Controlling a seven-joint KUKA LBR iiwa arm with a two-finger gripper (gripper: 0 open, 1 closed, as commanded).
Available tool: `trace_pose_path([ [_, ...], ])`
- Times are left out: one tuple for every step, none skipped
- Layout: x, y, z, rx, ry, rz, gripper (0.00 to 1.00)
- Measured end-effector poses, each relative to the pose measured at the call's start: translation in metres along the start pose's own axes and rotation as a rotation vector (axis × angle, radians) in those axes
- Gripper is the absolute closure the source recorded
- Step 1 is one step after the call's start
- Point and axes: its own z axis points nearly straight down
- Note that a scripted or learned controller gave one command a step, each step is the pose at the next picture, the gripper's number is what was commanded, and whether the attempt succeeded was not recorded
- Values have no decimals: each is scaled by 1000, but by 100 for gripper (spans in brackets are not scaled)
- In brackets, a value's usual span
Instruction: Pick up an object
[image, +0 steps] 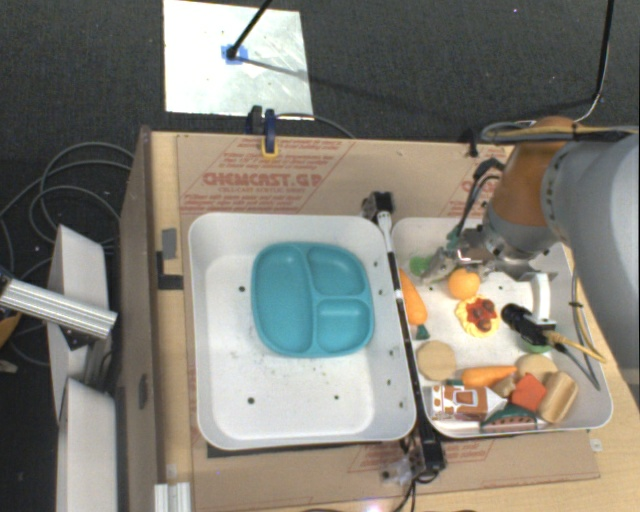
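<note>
The claw (462, 252), its state hidden from me, hangs in the right bin (590, 405) just above the orange ball (463, 285), which I judge the nearest pick, the carrot (412, 298) lying lengthwise just left.

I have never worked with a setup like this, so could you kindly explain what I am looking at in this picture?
One camera fixed above a bench looks down at a slant. The grey shape with the orange band at the right is a robot arm, reaching in to pick something up. Its tool is low over the right white bin, just above an orange ball; I cannot tell whether it grips anything. That bin also holds toy food: a carrot along its left wall, a round biscuit-like piece and other pieces nearer the front. The left white bin holds a teal divided plate.
</note>
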Motion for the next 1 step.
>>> trace_pose_path([
  [-3,-3,-10,3,-1,1,100],
])
